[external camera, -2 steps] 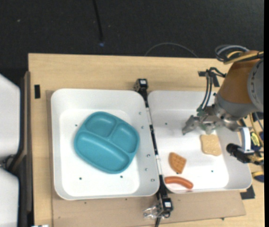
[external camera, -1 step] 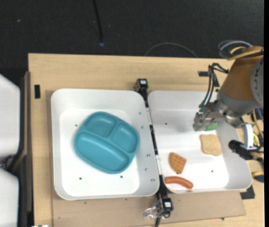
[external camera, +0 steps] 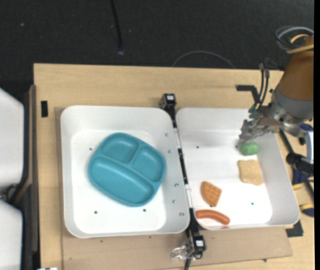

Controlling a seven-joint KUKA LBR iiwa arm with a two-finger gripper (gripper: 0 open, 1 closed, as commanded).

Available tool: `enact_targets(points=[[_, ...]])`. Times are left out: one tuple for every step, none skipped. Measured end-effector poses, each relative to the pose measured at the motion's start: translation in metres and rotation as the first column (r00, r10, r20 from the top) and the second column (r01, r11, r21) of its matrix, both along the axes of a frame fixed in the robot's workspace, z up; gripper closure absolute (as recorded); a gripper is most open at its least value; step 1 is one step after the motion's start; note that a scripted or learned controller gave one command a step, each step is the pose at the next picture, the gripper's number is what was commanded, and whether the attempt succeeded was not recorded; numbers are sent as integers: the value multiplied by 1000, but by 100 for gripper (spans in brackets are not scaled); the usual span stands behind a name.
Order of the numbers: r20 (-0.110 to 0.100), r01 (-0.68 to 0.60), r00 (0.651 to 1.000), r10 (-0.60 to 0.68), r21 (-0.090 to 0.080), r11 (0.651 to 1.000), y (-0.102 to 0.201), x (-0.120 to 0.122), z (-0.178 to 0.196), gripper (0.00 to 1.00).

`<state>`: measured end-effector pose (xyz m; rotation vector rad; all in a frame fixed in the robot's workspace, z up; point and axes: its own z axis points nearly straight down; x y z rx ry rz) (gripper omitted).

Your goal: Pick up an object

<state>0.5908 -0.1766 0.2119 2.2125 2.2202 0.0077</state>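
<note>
The end effector is down in the right bin, right over a small green piece. Nothing looks lifted yet, so the grasp and the raise are left. I cannot tell its grip state. The green piece is small, rounded, lying near the bin's far right side.

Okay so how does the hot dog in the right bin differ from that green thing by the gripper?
The hot dog is long, thin and orange-red; the green piece is small, rounded and bright green. The hot dog lies at the right bin's near edge, far from the gripper; the green piece sits at the far right, just beneath the gripper. Both rest on the same bin's floor.
</note>
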Motion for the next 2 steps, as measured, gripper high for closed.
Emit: enact_targets(points=[[-5,0,1000,0,2,1000,-1,1,9,100],[-8,-1,1000,1,1,1000,53,-18,9,100]])
